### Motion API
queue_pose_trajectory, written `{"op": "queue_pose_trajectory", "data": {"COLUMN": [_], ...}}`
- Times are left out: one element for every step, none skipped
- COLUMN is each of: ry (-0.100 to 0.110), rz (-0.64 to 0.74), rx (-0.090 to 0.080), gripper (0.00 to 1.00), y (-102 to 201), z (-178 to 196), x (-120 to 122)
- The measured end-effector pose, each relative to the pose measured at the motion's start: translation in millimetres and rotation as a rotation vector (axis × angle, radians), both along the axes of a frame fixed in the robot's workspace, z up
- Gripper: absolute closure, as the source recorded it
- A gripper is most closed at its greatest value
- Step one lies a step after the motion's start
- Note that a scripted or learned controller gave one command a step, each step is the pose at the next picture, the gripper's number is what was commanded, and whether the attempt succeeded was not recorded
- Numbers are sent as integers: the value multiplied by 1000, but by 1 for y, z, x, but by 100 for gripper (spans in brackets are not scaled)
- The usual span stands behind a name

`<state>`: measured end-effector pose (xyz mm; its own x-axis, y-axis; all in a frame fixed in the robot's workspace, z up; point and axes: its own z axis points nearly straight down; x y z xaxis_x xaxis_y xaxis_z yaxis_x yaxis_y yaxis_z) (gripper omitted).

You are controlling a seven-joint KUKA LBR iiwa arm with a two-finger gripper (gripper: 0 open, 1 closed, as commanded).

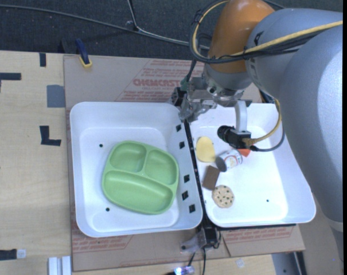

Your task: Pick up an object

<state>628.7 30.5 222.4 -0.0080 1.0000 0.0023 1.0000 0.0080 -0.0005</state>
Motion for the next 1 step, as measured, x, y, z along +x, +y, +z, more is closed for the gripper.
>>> {"op": "queue_pose_trajectory", "data": {"ry": [0], "rz": [0], "rx": [-1], "gripper": [100], "y": [63], "z": [-2], "x": [11]}}
